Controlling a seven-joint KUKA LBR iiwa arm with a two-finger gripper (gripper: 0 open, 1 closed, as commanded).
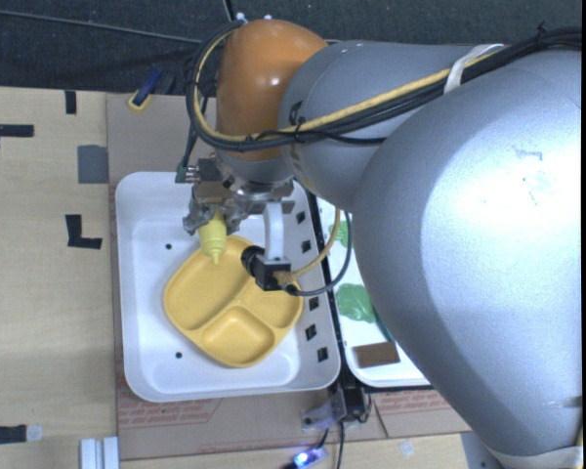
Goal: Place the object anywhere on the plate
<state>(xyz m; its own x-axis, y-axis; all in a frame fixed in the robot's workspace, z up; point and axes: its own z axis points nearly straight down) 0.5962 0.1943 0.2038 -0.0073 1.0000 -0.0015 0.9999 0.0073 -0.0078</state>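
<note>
Under my gripper (215,225): small yellow object (213,239) pinched, hanging over the plate's rim.
Plate (225,306): yellow, sectioned, just below, so release should land inside.

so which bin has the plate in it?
The left bin. The yellow plate lies in it, under the claw. The right bin, mostly hidden by the arm, shows a green thing and a brown thing.

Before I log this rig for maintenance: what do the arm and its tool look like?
The arm is bulky, rounded and glossy grey, with an orange band above the wrist. Yellow and black cables run along it. The tool is a small grey metal assembly with dark parts.
</note>
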